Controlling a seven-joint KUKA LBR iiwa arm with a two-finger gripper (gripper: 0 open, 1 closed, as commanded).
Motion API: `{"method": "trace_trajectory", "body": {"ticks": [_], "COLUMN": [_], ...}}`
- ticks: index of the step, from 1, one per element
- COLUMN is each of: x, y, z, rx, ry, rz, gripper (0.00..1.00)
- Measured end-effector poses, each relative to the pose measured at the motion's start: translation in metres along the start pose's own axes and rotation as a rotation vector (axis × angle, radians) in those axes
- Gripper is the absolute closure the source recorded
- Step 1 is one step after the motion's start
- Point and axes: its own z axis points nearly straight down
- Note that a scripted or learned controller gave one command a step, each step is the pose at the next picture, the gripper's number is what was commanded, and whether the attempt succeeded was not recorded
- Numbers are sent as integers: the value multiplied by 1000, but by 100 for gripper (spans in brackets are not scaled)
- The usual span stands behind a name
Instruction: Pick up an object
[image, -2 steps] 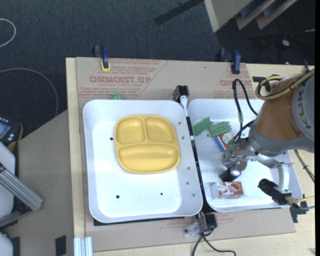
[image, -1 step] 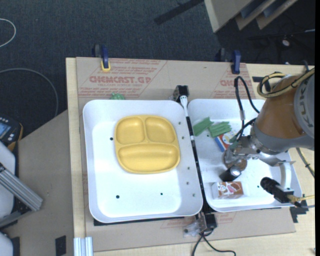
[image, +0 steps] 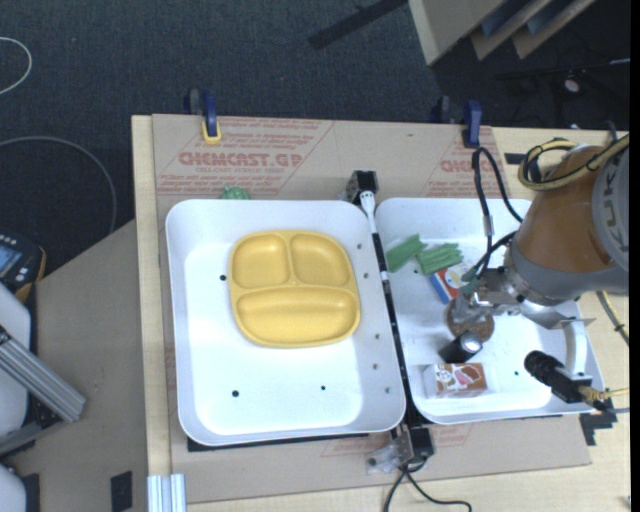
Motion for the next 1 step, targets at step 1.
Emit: {"method": "trace_trajectory", "body": {"ticks": [1], "x": [91], "y": [-21], "z": [-81], "rx": [0], "ry": [6], "rz": [-12], "gripper": [100]}}
